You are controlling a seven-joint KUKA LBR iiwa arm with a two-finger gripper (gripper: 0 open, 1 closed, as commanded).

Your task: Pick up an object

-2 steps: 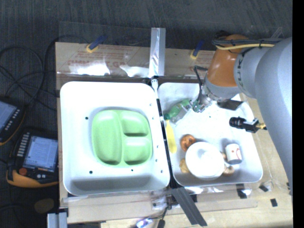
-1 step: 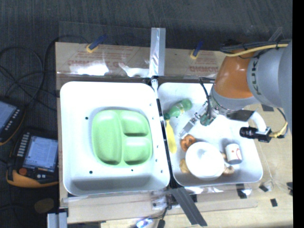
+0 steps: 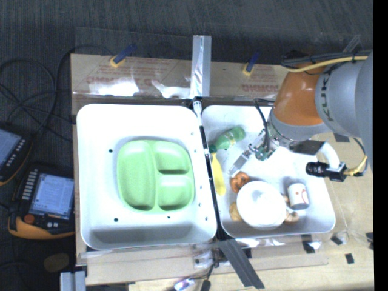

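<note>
Gripper [image 3: 262, 152]: low in right bin [image 3: 324, 208], upper middle | Nearest item: green bottle [image 3: 227, 138], at 10 o'clock from gripper, near, long axis 2–8 o'clock | Also: white bowl [image 3: 260, 204] at 6 o'clock, small cup [image 3: 297, 194] at 4 o'clock | Fingers: spread or pressed, cannot tell; nothing visibly held | Left bin [image 3: 97, 162]: green tray [image 3: 155, 173]

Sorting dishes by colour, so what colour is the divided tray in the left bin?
Light green: the divided tray shows best in the camera view.
</note>
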